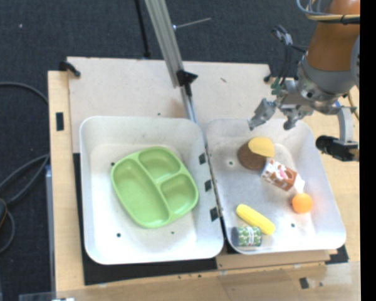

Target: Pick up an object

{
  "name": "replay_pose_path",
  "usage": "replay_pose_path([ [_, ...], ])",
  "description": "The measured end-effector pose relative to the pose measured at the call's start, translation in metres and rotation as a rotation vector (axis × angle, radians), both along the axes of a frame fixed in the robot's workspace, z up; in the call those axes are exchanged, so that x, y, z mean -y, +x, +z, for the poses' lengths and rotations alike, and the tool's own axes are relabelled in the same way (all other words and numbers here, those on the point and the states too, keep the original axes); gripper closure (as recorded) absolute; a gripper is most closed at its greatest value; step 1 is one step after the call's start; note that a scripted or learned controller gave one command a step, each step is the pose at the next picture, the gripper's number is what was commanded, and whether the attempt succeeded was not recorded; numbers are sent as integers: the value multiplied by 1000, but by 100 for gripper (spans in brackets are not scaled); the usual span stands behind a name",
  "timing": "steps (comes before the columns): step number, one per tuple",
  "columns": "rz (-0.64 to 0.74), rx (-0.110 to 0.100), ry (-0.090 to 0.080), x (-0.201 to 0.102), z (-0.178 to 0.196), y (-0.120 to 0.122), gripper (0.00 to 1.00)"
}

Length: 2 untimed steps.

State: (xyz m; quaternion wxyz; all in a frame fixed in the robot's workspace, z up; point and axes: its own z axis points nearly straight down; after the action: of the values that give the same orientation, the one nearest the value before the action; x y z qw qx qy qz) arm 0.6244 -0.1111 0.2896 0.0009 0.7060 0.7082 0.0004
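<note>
Objects in right bin: five; left bin: one green tray; gripper fingers apart, nothing held

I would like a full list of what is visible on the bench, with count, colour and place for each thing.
bins: two, white, side by side on the bench
divided plate: one, green, left bin
round piece: one, brown, right bin, partly under the yellow piece
yellow piece: one, right bin, far part
packet: one, white and red-brown, right bin, middle
ball: one, orange, right bin
corn cob: one, yellow, right bin, near part
can: one, green, right bin, near edge
tool: one, grey, open, above the right bin's far edge
</note>
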Motion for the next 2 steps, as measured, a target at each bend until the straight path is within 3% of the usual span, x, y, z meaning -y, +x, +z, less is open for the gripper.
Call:
replay_pose_path([
  [1,0,0,0,0,0,0,0],
  [2,-3,-6,-1,4,-62,3,0],
])
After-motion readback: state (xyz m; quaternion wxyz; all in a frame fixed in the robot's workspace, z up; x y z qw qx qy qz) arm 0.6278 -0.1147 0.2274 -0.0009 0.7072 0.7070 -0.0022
